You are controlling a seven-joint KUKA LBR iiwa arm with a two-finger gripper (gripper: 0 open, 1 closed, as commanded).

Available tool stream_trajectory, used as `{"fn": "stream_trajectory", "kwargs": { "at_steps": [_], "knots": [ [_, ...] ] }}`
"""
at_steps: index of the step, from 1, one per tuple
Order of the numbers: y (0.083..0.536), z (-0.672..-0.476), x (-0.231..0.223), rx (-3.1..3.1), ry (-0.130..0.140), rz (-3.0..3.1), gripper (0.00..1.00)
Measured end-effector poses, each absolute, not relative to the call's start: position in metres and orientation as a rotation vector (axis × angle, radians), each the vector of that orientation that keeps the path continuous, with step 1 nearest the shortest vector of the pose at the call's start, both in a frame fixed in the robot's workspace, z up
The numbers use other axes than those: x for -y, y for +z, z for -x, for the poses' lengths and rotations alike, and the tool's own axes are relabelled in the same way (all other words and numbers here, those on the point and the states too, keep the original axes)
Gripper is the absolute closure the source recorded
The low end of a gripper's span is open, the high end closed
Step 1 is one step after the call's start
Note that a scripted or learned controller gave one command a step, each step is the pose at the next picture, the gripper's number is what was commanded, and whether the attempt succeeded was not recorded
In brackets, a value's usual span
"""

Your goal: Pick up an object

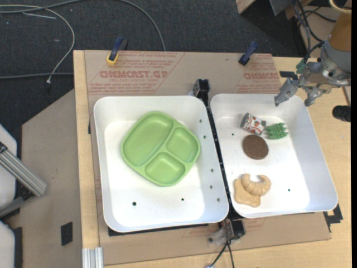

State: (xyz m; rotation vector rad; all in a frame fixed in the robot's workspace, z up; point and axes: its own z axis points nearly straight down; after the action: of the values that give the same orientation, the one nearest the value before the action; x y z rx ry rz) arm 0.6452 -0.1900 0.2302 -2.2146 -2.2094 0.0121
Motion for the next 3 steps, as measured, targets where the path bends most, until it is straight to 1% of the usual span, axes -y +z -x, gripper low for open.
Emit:
{"fn": "stream_trajectory", "kwargs": {
  "at_steps": [1, 2, 3],
  "knots": [
    [0.238, -0.648, 0.190, 2.221, 0.001, 2.220, 0.00],
    [0.181, -0.657, 0.189, 2.219, 0.005, 2.215, 0.00],
    [0.133, -0.650, 0.195, 2.217, 0.005, 2.218, 0.00]
  ]
}}
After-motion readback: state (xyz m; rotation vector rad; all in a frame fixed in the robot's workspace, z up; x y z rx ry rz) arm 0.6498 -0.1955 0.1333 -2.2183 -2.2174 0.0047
